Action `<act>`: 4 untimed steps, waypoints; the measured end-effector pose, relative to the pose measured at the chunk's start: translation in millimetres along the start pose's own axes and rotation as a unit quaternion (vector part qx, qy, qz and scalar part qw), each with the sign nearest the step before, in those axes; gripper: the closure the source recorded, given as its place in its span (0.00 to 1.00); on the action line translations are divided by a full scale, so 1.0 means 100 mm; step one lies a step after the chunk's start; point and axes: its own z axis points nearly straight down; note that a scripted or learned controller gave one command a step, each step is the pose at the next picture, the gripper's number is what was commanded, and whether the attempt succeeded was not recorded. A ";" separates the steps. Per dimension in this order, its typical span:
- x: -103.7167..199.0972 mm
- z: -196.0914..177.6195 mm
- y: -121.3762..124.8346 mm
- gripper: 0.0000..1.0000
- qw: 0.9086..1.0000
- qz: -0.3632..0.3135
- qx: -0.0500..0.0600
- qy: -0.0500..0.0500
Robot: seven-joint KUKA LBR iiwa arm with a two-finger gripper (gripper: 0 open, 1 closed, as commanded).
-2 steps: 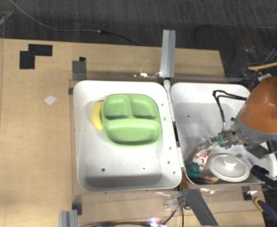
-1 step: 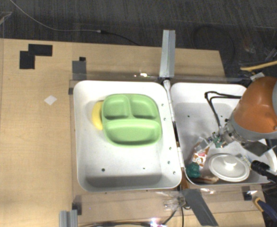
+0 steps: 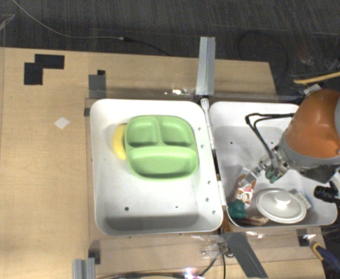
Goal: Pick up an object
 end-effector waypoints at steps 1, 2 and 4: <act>-0.32 0.05 0.46 0.00 0.989 -0.147 0.004 0.010; -0.10 -0.01 0.33 0.00 0.960 -0.281 0.001 0.011; -0.55 0.08 0.88 0.00 0.940 -0.341 0.000 0.011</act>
